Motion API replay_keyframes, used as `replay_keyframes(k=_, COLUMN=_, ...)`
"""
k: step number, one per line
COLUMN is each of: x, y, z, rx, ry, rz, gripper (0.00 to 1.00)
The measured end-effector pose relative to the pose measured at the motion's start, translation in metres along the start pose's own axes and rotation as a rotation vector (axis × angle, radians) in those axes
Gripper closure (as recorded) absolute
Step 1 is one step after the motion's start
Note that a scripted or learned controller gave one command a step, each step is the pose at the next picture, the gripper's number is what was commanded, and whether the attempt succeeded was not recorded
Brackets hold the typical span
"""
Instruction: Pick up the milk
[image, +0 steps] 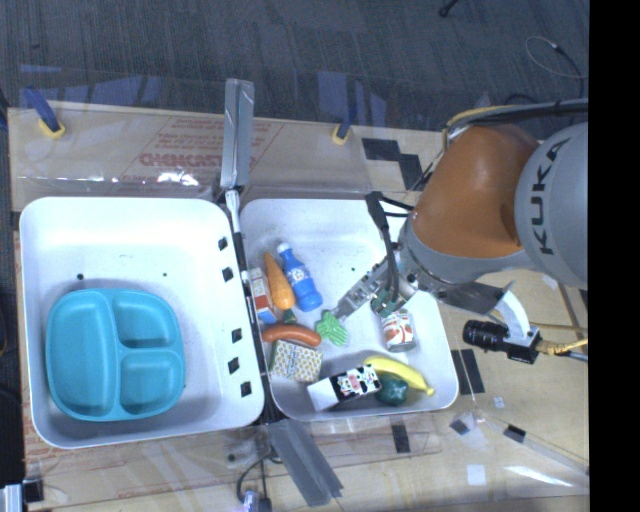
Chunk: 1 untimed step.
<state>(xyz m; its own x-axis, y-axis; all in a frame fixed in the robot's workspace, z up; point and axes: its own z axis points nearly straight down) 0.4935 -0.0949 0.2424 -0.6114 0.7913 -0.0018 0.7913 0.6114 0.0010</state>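
Milk carton (343, 387) beside banana (400, 374)

bench (520, 440) | left bin (130, 225) | right bin (320, 215) | side by side

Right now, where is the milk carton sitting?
In the camera view, the milk carton lies on its side at the near edge of the right bin, just left of the banana and below the sausage.

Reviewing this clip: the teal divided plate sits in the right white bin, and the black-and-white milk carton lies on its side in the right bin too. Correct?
One detail is wrong. The camera view shows the teal divided plate in the left white bin, not the right. The black-and-white milk carton does lie on its side in the right white bin.
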Motion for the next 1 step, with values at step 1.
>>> replay_keyframes(k=1, x=0.0455, y=0.0140, z=0.0206, rx=0.002, ry=0.003, rz=0.138, gripper=1.00)
